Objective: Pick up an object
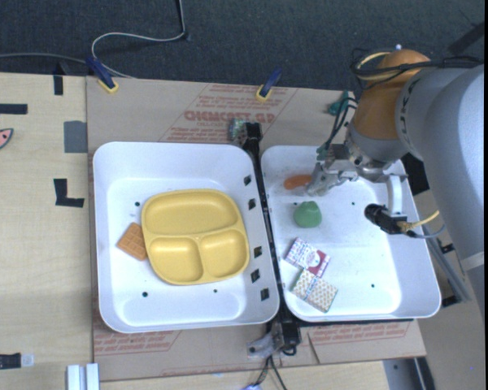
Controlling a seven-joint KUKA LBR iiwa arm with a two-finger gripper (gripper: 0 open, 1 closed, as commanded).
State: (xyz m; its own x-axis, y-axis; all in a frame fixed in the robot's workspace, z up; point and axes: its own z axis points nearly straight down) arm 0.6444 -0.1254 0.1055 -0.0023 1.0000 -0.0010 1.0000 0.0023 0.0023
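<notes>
While the gripper (319, 181) hangs over the right bin (407, 291), jaws' state unclear, one orange piece (296, 183) lies beside it, one green lump (307, 214) and two packets (307, 257) nearby.

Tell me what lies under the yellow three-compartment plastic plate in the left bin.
An orange waffle-patterned cracker piece sticks out from beneath the yellow divided plate at its left edge, on the left white bin floor. How far it extends underneath, and anything else there, is covered by the plate.
</notes>
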